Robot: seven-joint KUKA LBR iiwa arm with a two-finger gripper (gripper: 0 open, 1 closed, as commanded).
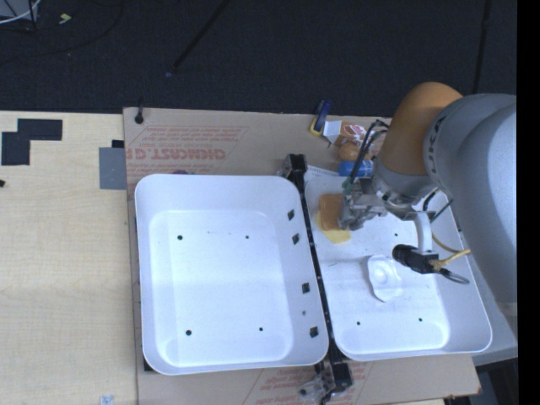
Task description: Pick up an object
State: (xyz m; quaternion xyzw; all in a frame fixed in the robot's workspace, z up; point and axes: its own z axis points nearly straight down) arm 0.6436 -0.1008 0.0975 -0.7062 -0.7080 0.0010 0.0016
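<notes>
Where the end effector (pixel 353 219) hangs, a yellow object (pixel 328 218), seemingly touching.

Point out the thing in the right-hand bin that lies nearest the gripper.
The yellow-orange lump, right beside the gripper on its left. The white crumpled thing lies clearly apart from it, lower in the view.

One camera sits above the counter (pixel 59 251), looking down at a slant, far enough off to take in the left bin (pixel 219 268) and right bin (pixel 396 327) whole. The arm (pixel 481 167) enters from the right, and dark floor (pixel 253 40) lies across the top.
</notes>
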